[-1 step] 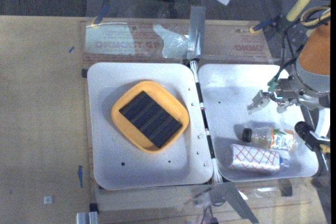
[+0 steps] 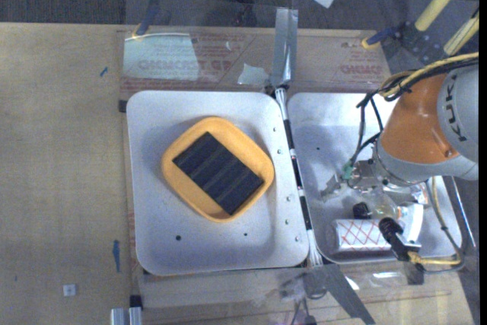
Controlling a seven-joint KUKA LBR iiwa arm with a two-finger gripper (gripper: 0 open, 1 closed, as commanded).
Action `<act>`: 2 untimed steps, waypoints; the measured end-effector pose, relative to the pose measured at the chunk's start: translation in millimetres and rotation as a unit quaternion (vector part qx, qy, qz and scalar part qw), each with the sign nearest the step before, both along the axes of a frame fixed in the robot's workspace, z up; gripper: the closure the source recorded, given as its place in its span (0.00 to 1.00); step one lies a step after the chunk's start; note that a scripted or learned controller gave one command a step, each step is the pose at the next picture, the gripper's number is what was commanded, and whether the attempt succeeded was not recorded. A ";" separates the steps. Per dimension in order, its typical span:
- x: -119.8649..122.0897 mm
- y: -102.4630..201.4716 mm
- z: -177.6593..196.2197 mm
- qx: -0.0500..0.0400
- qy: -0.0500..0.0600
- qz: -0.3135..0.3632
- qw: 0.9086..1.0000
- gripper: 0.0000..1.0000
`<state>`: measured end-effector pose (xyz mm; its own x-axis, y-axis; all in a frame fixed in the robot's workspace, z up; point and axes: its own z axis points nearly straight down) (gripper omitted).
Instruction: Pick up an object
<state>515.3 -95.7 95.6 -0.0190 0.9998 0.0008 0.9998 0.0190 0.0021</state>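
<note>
A yellow, rounded-square dish [image 2: 217, 167] with a black ribbed panel on top lies tilted in the middle of the left bin [image 2: 152, 240]. In the right bin [image 2: 319, 133] a small box with a red-and-white check pattern [image 2: 361, 234] lies against the front wall. My gripper [image 2: 359, 186] hangs low over the right bin, just behind that box, under the grey and orange wrist [image 2: 420, 129]. A small dark piece [image 2: 361, 208] sits between the gripper and the box. The wrist hides the gripper's tips.
The metal divider [image 2: 293, 164] separates the two bins. Cables loop around the wrist, and a black and white fitting [image 2: 399, 228] hangs to the right of the box. Clear plastic sheets [image 2: 190, 61] lie behind the bins.
</note>
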 end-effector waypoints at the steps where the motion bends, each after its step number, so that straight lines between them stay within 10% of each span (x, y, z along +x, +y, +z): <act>1: -15.1 4.6 88.6 -0.001 0.001 0.077 0.997 0.00; 2: 19.2 -32.8 -6.8 -0.001 -0.004 0.024 1.000 0.00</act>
<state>534.5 -128.5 88.8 -0.0662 0.9978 -0.0022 0.9977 0.0662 0.0106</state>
